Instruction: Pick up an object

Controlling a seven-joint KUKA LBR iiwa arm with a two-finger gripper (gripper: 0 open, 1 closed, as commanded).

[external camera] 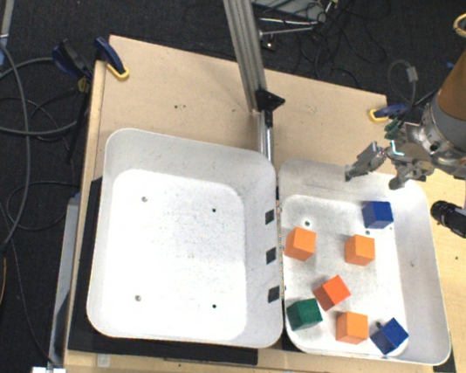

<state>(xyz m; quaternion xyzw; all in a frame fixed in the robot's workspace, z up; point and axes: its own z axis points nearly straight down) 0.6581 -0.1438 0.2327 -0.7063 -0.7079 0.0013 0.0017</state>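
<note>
Spread apart and holding nothing, the two-finger gripper point(381, 169) hangs at the twelve o'clock rim of the right shallow white plastic bin point(433, 299). Nearest the camera, at six o'clock in that bin, a dark green cube point(305, 313), a plain orange cube point(352, 327) and a dark blue cube point(389, 335) sit in a row. Beyond them lie a tilted orange cube point(333, 292), two more orange cubes point(300, 243) point(360, 249), and, farthest, a second blue cube point(377, 214) just below the fingers.

Seven cubes point(335, 290) in right bin point(434, 295); left bin point(115, 206) beside it; both on bench point(186, 94).
</note>
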